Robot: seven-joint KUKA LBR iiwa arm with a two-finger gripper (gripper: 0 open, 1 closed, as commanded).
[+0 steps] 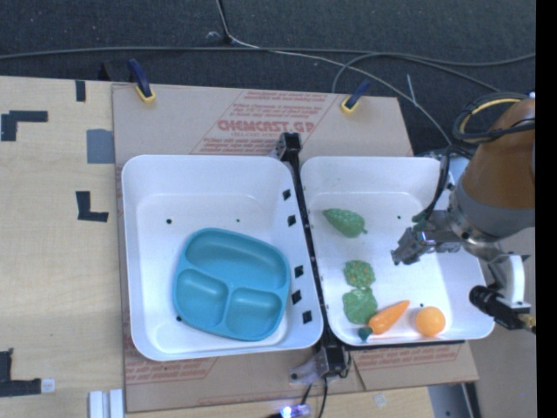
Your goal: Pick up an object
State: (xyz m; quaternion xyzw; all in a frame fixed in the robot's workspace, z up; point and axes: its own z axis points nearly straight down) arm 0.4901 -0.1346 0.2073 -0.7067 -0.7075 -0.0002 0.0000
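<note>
Blue divided plate (231, 284) in left bin (139, 233), green pieces, carrot (388, 317), orange (430, 321) in right bin (383, 174), claw (407, 252) above it

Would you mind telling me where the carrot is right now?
The carrot lies near the front edge of the right bin, between a green leafy piece on its left and the orange ball on its right.

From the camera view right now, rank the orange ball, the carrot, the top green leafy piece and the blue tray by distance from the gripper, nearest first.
Measured from the gripper:
1. Orange ball, below it, near the right bin's front edge.
2. Top green leafy piece, to its left and slightly up; close to the ball's distance.
3. Carrot, below-left, also close.
4. Blue tray, clearly farthest, in the left bin.
</note>
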